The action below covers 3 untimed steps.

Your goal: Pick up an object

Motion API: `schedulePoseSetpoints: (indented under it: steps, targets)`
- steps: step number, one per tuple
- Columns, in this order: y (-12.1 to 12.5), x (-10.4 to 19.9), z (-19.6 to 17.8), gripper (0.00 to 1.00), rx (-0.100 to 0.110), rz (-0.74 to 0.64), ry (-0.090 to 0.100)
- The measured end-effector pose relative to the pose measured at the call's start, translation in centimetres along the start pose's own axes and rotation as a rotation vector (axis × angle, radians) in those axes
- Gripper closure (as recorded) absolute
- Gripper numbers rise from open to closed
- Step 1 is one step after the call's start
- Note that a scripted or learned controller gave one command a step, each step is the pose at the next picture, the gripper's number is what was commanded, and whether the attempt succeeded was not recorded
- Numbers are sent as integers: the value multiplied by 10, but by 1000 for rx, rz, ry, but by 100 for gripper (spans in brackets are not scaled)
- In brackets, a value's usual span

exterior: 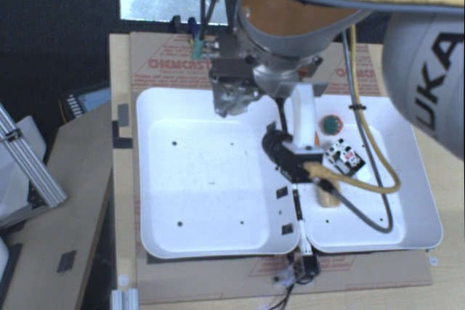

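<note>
Left bin bare white. Right bin, right of centre, holds a green ball, a black-and-white toy and a tan peg. Board reads CHEMCAST; arm reads KU. Gripper hangs over left bin's top edge, state unclear.

Bench: brown, flat top.
On it: cardboard sheet with red letters.
On the sheet: left white bin touching right white bin.
</note>
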<state>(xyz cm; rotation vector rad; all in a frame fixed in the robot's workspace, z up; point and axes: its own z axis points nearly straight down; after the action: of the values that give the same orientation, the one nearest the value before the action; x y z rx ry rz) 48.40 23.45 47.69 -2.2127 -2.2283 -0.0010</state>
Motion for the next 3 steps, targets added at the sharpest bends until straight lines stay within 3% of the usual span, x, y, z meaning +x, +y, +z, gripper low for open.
schedulePoseSetpoints:
  steps: [1, 2, 3]
  targets:
    - [53, -44, -62, 100, -10, 10, 0]
    - [169, -9, -52, 100, -7, 4, -1]
    - [95, 0, 4, 100, 6, 1, -2]
